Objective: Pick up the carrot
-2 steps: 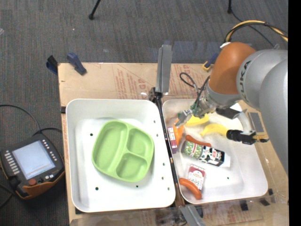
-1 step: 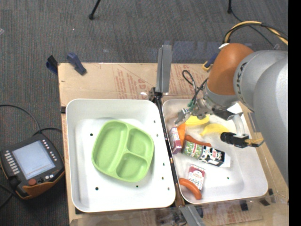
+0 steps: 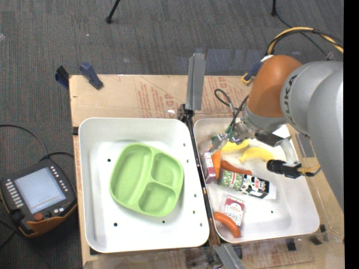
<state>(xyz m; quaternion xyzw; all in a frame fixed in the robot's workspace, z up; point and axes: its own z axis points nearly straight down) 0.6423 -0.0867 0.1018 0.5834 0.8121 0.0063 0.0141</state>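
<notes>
Overhead, gripper [image 3: 220, 140] low in the right bin [image 3: 305, 214], upper left corner; finger state can't be told. Carrot [image 3: 216, 162] just below it, hard against the left wall beside a small box [image 3: 208, 167] and carton [image 3: 245, 184]. Banana [image 3: 253, 152] to its right. Left bin [image 3: 95, 228] holds a green plate [image 3: 147, 179].

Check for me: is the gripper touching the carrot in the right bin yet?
Cannot tell. In the camera view the gripper sits just above the carrot, and the slanted view shows neither contact nor gap plainly.
</notes>
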